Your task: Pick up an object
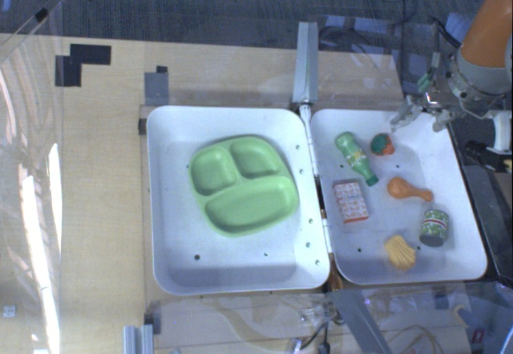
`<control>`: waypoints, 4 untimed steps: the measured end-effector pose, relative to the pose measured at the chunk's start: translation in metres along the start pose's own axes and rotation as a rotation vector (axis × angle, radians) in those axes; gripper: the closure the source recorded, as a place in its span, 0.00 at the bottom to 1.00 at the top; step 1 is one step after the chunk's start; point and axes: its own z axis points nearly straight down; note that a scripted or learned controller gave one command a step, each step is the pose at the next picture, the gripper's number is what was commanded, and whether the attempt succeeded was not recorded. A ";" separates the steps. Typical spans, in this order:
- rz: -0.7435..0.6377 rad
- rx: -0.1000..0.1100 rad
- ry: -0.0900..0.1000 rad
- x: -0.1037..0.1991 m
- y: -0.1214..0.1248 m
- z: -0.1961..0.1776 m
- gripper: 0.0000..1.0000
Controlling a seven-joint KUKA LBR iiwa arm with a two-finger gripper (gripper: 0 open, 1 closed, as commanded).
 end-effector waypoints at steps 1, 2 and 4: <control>-0.168 -0.003 0.000 0.058 -0.007 0.087 0.00; -0.168 -0.005 -0.001 0.056 -0.006 0.070 1.00; -0.127 -0.003 -0.001 0.040 -0.036 0.105 0.00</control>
